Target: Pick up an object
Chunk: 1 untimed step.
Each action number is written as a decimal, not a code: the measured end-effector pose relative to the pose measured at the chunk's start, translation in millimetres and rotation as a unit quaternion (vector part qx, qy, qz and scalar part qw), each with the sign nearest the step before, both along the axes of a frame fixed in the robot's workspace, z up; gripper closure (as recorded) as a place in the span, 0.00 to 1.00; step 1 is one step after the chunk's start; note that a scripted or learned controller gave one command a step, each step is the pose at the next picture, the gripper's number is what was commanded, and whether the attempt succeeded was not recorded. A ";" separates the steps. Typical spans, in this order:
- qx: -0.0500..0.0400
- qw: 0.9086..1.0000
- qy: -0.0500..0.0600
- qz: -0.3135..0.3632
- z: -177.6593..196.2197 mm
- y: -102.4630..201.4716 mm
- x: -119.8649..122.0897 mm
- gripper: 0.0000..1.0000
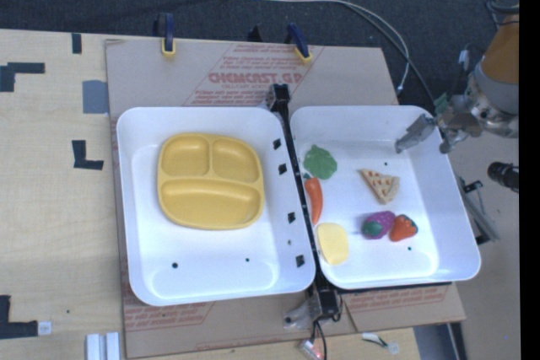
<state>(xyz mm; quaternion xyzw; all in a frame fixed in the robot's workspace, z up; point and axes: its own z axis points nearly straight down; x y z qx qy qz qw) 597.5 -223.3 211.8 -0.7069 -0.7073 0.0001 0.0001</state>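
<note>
white plastic makes up the two shallow bins sitting side by side on a sheet of brown cardboard on the tabletop, the left bin (135,206) and the right bin (439,206) meeting along a black hinge-like strip down the middle. the left bin holds a yellow divided plate (209,180), lying flat toward that bin's far half, with three compartments facing up. the right bin holds the small toy foods: a green leafy piece (320,162) near the bin's left wall, an orange carrot (314,199) just in front of it along the same wall, and a pale yellow piece (332,243) near the front left corner. a tan waffle wedge (380,184) lies near the middle of the bin, well apart from the green piece. in front of it sit a purple piece (377,224) and a red strawberry (403,228), touching each other.

the grey arm comes in over the right edge of the tabletop, and the hand (429,136) hangs above the far right corner of the right bin, its two fingers spread wide with nothing between them. one finger (413,134) points toward the bin's inside, well apart from the waffle wedge. two blue clamps (168,33) grip the far edge of the cardboard
</note>
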 end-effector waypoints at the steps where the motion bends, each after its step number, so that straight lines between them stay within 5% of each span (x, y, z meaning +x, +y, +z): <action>1: 0.000 1.000 0.001 0.009 -12.6 0.0 25.1 0.00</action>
